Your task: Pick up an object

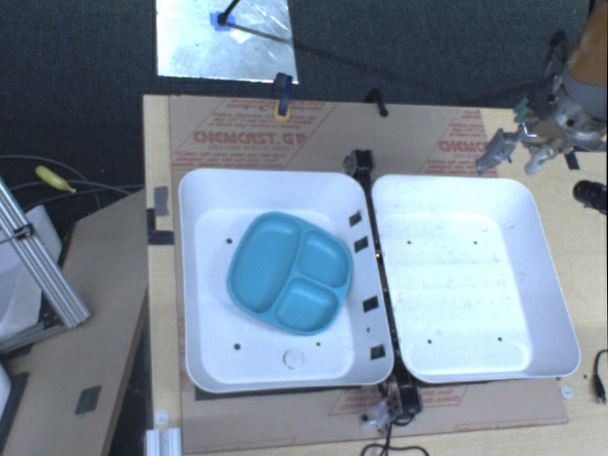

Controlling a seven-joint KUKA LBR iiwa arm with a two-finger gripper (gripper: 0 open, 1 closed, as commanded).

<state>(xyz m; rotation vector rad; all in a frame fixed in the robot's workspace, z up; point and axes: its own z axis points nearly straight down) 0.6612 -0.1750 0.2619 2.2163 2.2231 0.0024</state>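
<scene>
A light blue divided plate [288, 272] with three compartments lies flat in the middle of the left white bin [204, 255]. My gripper [516, 154] hangs at the upper right, beyond the far edge of the right white bin [546, 283], with its two fingers spread open and nothing between them. It is far from the plate, to the right and behind it.
A small pale round disc [294, 358] lies on the left bin's floor near its front wall. Black clips [369, 274] line the seam between the bins. A metal sheet [226, 25] lies on the dark floor behind the bench. An aluminium frame [33, 264] stands at the left.
</scene>
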